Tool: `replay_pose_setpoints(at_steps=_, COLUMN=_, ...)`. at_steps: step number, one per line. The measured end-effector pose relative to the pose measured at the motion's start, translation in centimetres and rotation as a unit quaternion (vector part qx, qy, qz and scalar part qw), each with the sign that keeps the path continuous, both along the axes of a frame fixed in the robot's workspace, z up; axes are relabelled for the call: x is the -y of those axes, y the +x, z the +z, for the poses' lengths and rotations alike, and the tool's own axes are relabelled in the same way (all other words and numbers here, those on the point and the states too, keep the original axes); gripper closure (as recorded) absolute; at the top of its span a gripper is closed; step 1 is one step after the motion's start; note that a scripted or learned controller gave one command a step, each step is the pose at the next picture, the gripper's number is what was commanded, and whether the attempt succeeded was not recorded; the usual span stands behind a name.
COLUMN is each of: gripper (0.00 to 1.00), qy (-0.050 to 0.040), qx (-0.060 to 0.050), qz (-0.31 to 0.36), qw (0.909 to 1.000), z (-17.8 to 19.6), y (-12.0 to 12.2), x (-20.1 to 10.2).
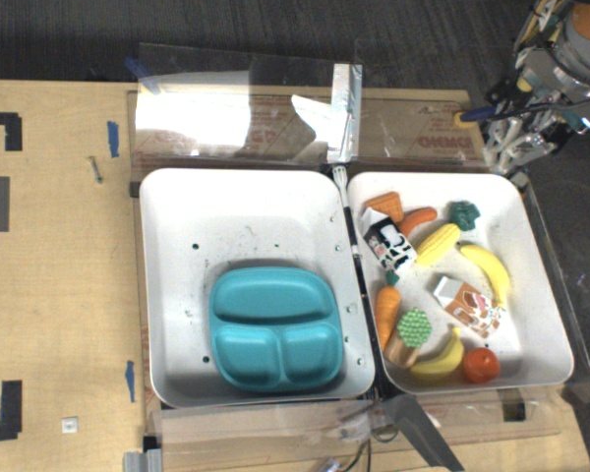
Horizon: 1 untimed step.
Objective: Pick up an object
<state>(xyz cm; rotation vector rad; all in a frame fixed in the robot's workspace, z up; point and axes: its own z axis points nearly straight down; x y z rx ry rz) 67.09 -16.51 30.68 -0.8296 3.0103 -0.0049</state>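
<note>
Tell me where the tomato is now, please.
The tomato lies in the right bin, near its front right corner, touching the tip of a banana and just below the small carton.

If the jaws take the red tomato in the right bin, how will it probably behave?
The red tomato looks round and smooth, so it may slip or roll when pushed. It is probably a light toy. It touches a yellow banana near the bin wall, so access seems tight.

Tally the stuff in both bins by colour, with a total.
Yellow: 3 - toy corn cob, long banana, small banana
Orange: 3 - wedge, two carrots
Green: 2 - dark leafy piece, broccoli floret
Red: 1 - tomato
White: 2 - black-spotted milk carton, printed snack box
Teal: 1 - three-compartment plastic tray
Total: 12
</note>
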Motion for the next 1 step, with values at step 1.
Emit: replay_pose_setpoints(at_steps=1, gripper=1.0, qy=0.0003, qx=0.005, qz=-0.001, qw=1.0, z=1.1, y=0.21, x=-0.02)
